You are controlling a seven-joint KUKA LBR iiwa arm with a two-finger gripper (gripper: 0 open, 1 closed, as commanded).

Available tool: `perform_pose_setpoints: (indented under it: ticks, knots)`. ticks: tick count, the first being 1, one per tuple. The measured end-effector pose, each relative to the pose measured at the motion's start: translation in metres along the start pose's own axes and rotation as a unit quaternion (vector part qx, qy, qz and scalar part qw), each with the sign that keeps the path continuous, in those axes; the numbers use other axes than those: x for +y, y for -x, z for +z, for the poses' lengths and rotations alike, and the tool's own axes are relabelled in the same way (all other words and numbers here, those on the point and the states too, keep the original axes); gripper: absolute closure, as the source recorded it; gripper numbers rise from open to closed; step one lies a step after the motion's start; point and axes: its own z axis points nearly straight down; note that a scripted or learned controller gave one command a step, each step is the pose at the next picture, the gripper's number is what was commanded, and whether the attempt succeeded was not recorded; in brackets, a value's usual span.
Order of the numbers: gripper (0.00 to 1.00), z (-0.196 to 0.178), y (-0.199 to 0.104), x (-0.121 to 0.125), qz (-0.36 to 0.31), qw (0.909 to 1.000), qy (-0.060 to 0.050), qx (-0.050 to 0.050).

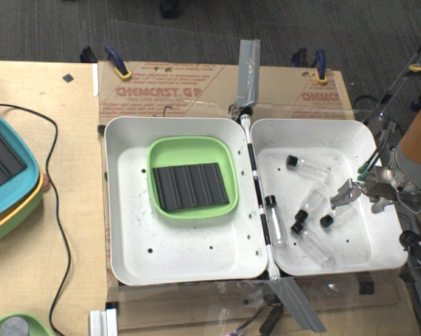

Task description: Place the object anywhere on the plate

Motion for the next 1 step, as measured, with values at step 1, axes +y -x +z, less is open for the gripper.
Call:
perform_pose_setpoints:
  ticks: [1]
  knots:
    - [0.0, -0.0346, 0.0521, 0.0064, 0.106, 0.9943, -0.001, -0.001]
